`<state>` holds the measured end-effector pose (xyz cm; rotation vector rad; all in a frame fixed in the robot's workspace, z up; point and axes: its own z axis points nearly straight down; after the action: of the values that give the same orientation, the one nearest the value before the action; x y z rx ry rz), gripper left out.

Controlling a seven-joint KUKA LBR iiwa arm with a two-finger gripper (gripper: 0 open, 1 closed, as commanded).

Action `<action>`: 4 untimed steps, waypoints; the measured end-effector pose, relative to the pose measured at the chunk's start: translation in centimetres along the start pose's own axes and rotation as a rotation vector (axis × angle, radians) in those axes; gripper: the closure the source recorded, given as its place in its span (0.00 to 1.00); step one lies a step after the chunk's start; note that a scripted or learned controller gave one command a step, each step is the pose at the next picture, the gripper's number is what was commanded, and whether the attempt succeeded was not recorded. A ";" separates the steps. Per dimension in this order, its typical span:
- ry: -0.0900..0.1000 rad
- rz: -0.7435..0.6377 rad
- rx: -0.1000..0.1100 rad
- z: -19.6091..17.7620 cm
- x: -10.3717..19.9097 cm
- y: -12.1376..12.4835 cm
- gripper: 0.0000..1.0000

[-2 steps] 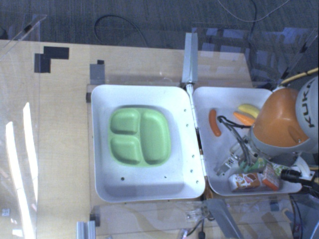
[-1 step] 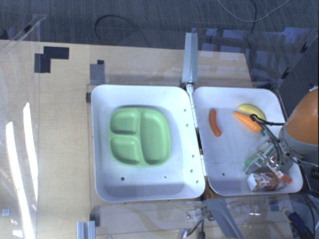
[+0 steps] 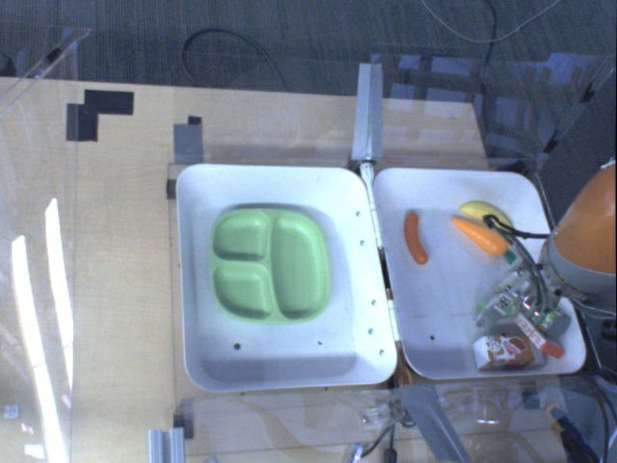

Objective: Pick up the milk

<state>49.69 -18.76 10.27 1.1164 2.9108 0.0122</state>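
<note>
Camera view has my gripper (image 3: 516, 302) low in the right bin (image 3: 439, 350), just above the milk carton (image 3: 508, 351) lying in that bin's near right corner; whether it's closed I cannot tell. A carrot (image 3: 479, 234), banana (image 3: 479, 210) and sausage (image 3: 415, 236) lie farther back.

We see two bins of smooth white plastic with a soft sheen, the left bin (image 3: 198, 355) and the right bin (image 3: 434, 350), on a table (image 3: 116, 287) of pale, matt wood. In the left bin lies a green divided plate (image 3: 271, 263) of matt plastic. In the right bin, a sausage (image 3: 415, 236), a carrot (image 3: 479, 234) and a banana (image 3: 479, 210) look like smooth, slightly glossy plastic. At that bin's front right corner the milk (image 3: 508, 352) looks like a printed paper carton. The gripper (image 3: 518, 300) shows bare grey metal.
</note>
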 end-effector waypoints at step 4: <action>0.010 -0.991 0.004 -7.7 -2.9 0.2 1.00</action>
<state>51.75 -20.56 17.99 -0.4028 3.1011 -0.0071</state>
